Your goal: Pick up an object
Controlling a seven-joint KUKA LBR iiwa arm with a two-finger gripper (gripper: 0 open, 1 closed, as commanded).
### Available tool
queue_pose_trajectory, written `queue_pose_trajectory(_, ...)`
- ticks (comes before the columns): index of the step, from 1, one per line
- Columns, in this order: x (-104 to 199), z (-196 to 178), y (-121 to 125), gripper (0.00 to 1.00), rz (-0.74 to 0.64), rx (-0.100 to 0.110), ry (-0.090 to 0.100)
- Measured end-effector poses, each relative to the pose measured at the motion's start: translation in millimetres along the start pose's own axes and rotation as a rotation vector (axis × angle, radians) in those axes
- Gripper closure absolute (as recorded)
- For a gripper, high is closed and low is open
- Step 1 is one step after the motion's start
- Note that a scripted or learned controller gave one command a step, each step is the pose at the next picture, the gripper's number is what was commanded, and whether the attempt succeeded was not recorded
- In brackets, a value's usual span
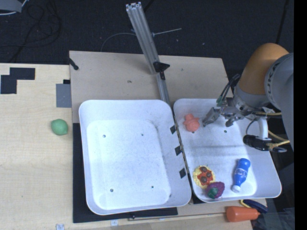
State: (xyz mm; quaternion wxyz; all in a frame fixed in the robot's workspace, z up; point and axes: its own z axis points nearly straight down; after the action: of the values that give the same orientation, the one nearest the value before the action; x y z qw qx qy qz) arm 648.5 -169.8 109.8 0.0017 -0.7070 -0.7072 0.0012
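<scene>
Far left, on the bare bench outside both bins: a green ball (59,127), alone. Left bin (91,110): plain white floor. A metal rail (147,42) slants down from the top to the seam between the bins.

Right bin (268,183), near its top-left corner: a pink object (191,122), lumpy, shape hard to read; long axis roughly up-down in the view, and which end is which I cannot tell. My gripper (218,117) sits just right of it, fingers spread wide, nothing between them. My wrist hides part of the bin's top edge.

Along the bin's front edge: a yellow toy with red spots (204,175), a purple-and-green lump (215,189) just beside it, then a blue-and-white bottle (240,173) leaning, cap toward the front. An orange object (241,213) lies outside the front-right corner, partly cut off.
</scene>
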Motion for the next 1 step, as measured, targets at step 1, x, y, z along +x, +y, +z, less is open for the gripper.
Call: queue_pose_trajectory(1,-0.5,-12.6,1.1,1.00,0.000,-0.004,-0.001)
